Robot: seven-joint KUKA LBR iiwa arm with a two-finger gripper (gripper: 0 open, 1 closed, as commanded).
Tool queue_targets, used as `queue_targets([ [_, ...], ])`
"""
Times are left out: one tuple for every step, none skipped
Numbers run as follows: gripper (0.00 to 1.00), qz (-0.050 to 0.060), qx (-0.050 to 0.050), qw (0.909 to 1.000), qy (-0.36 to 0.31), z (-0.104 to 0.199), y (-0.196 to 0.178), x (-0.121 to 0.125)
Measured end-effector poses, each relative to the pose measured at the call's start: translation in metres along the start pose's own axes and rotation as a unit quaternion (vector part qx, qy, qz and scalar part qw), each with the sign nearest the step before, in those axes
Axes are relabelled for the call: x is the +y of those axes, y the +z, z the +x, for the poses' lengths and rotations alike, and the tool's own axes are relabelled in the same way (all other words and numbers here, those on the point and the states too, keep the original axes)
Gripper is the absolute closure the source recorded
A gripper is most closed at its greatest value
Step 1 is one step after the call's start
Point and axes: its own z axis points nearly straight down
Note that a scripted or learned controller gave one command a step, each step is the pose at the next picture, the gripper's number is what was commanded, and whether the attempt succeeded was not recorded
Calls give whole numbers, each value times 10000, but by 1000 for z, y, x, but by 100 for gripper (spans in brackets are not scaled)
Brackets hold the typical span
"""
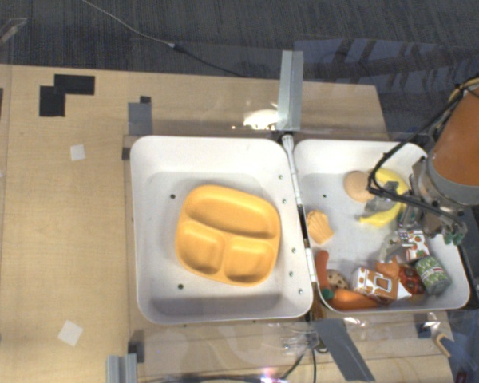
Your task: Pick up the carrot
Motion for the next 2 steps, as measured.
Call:
queue_targets([
  [0, 3, -49, 9801, 1983, -59, 106, -17],
  [0, -9, -24, 9500, 3123, -113, 108, 19],
])
